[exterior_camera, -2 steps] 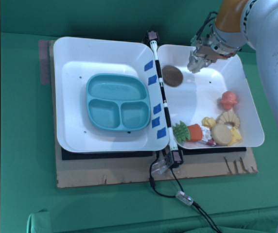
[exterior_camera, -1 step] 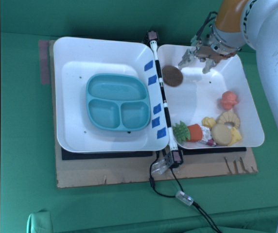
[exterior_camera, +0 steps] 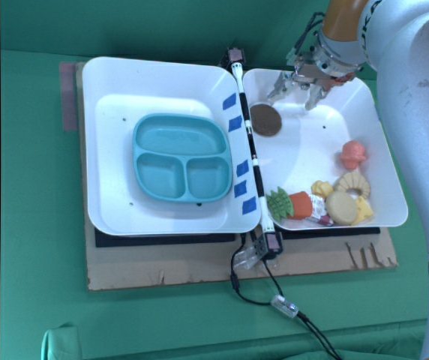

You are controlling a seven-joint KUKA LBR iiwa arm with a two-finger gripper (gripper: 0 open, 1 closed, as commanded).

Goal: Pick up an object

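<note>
My gripper [exterior_camera: 295, 96] hangs over the far part of the right bin [exterior_camera: 327, 137], its fingers spread open with nothing between them. A brown round disc [exterior_camera: 265, 120] lies on the bin floor just left and toward the front of the fingers. A red-orange toy [exterior_camera: 352, 154] sits by the right wall. At the front of the bin lie a carrot with green leaves [exterior_camera: 292, 204], a pineapple ring [exterior_camera: 353, 183], a tan round piece [exterior_camera: 341, 207] and small yellow pieces [exterior_camera: 321, 189].
The left bin [exterior_camera: 109, 96] holds a teal divided tray [exterior_camera: 181, 157]. Blue tape marks [exterior_camera: 235, 124] run along the ridge between the bins. A cable [exterior_camera: 274, 295] trails off the bench's front edge. The grey arm [exterior_camera: 413, 88] rises along the right side.
</note>
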